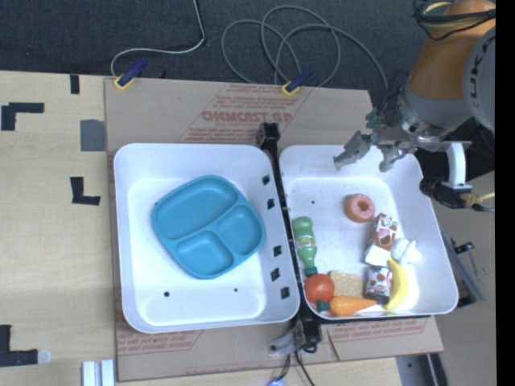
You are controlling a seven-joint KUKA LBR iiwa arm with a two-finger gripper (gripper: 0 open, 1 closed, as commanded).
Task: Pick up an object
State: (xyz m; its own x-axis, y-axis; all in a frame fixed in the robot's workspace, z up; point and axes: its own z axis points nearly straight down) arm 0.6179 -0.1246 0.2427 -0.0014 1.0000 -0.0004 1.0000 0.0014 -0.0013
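My gripper [372,156] hangs over the far rim of the right bin [338,191], its two grey fingers [352,151] spread open with nothing between them. Below it in the right bin lie a pink donut [360,207], a green bottle [304,244], a red tomato [319,287], a carrot [352,305], a cracker [347,283], a banana [400,284] and a few small packaged pieces [385,232]. The donut is the closest item, a short way toward the near side from the fingertips.
The left bin [133,215] holds a blue sectioned plate [208,225]. A black divider clip [269,139] sits between the bins. Cables loop over the dark floor [273,39] behind the cardboard base. The arm's orange band [451,34] is at the top right.
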